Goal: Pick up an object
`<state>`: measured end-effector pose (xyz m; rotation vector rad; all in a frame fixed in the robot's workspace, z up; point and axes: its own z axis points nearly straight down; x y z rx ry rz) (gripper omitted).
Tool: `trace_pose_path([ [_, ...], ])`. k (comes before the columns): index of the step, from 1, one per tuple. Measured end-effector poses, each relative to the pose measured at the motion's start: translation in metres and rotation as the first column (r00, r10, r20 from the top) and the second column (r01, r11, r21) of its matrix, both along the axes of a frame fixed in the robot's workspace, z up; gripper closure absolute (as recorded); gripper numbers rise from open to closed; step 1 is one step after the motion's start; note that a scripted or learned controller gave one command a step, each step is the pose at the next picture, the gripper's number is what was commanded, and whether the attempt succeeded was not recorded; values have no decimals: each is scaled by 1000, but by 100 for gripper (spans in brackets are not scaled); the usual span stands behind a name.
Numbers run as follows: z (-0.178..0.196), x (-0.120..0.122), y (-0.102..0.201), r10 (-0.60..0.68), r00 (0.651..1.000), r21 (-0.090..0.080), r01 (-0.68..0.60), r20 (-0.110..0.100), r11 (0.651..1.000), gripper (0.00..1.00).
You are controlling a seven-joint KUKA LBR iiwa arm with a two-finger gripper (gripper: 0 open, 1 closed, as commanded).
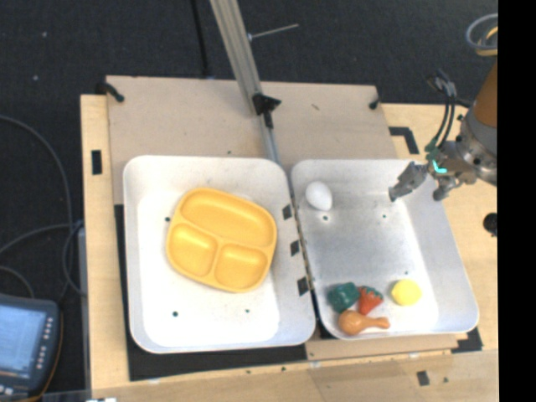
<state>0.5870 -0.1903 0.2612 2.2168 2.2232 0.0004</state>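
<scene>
1. One fixed camera sits above the bench and looks down at a slant.
2. It stands far enough back to take in both white bins: the left bin and the right bin, side by side.
3. Dark floor fills the top of the view.
4. The arm enters from the right.

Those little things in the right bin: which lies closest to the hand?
The white egg-like one, alone at the bin's far left; the coloured ones cluster along the near edge.

White egg-like object near right bin's far-left corner; four small toys clustered along near edge.
</scene>
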Motion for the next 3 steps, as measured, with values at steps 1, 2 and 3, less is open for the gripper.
trace_pose_path([
  [1,-60,-1,-8,-4,1000,0,4,-6,1000,0],
  [2,-115,5,-1,0,1000,1,0,-5,1000,0],
  [3,-163,5,-2,-4,1000,0,4,-4,1000,0],
])
